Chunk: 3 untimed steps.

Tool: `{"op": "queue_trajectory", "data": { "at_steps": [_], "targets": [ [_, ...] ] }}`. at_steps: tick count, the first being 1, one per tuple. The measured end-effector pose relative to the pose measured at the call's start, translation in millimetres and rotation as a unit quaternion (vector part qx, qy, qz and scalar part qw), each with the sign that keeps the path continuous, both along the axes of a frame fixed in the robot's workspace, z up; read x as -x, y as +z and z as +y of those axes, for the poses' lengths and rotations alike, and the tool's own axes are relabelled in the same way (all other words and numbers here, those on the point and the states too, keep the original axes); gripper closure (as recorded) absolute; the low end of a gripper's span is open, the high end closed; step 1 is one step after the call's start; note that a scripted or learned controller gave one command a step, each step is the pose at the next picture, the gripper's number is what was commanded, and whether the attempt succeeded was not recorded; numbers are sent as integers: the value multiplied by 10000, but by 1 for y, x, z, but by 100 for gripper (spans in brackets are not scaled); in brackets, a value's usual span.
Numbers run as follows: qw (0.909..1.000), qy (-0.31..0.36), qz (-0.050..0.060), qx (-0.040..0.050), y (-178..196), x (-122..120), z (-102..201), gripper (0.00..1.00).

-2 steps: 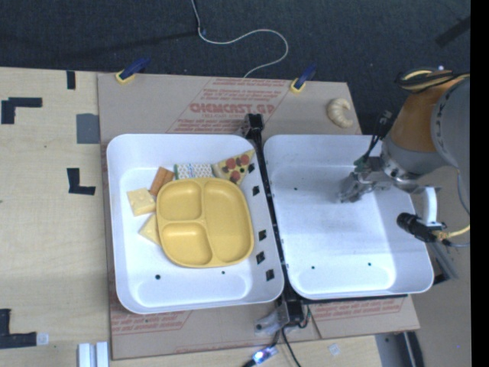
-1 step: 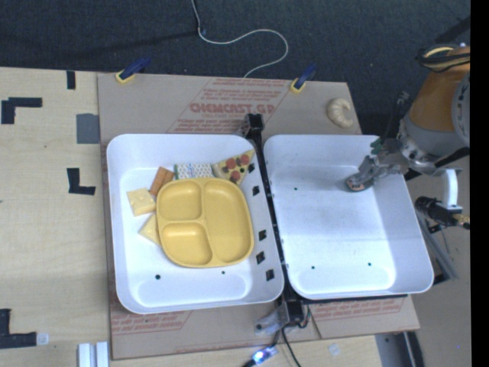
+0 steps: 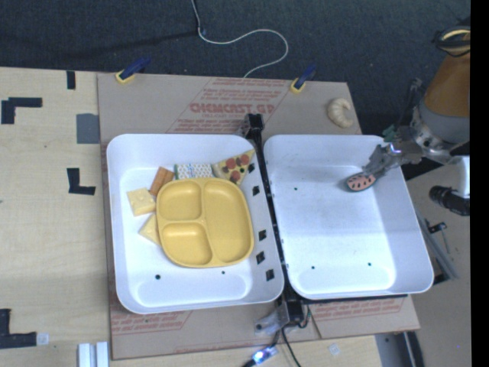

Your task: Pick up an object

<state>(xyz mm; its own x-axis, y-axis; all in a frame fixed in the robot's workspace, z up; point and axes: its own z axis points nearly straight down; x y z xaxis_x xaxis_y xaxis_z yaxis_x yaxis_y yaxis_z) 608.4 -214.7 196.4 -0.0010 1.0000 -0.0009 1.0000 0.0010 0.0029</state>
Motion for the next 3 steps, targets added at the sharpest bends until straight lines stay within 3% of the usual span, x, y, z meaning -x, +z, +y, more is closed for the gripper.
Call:
{"op": "queue_trajectory", "data": {
  "at_steps": [1,3],
  "targets": [
    [10000,2,10,-4,29,-1,1,100],
    [10000,26,16,-8,37,-16,107,100]
  ]
}}
